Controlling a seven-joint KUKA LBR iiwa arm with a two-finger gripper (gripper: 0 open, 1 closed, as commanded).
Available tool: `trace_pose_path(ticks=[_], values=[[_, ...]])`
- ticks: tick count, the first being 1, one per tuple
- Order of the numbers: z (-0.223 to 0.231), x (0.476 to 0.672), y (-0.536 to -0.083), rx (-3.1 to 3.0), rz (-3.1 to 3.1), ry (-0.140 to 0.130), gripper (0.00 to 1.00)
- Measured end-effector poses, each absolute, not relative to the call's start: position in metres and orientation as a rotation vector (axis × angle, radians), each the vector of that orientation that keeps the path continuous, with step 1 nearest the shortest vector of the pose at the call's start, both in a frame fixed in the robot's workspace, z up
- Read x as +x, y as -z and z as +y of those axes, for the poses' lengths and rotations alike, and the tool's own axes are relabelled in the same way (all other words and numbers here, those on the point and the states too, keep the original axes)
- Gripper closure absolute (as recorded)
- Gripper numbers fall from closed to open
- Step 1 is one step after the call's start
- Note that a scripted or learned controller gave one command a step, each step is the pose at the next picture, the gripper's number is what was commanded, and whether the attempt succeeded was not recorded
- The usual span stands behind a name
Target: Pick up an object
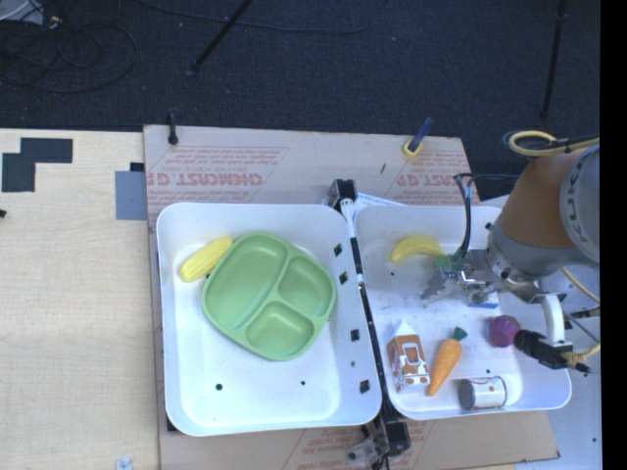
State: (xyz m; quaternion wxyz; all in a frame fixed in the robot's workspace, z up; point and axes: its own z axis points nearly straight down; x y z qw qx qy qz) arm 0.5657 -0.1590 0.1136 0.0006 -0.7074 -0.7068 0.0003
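In the right bin point(558, 390) lie a yellow banana point(416, 249), an orange carrot point(443, 362), a small orange and white carton point(407, 358), a purple object point(503, 330) and a grey can point(483, 393). My gripper point(444, 282) reaches in from the right and hangs low over the bin's middle, just below and right of the banana. A small green object point(451, 260) shows at the gripper's upper edge. The carrot and carton lie below the gripper, apart from it.
The left bin point(186, 380) holds a green divided plate point(267, 294) and a yellow corn cob point(204, 258) at its upper left. A black divider point(355, 292) runs between the bins. The arm's grey and orange body point(539, 218) covers the right bin's upper right corner.
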Motion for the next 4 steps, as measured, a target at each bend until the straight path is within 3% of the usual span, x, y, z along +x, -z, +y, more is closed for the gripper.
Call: trace_pose_path(ticks=[1,2,3,4], values=[[-0.15,0.515,-0.088,-2.219,-2.218,-0.001,0.0],[-0.15,0.486,-0.088,-2.221,-2.219,0.001,0.0],[-0.15,0.486,-0.098,-2.224,-2.211,0.004,1.0],[-0.099,0.574,-0.14,-2.219,-2.221,0.0,1.0]])
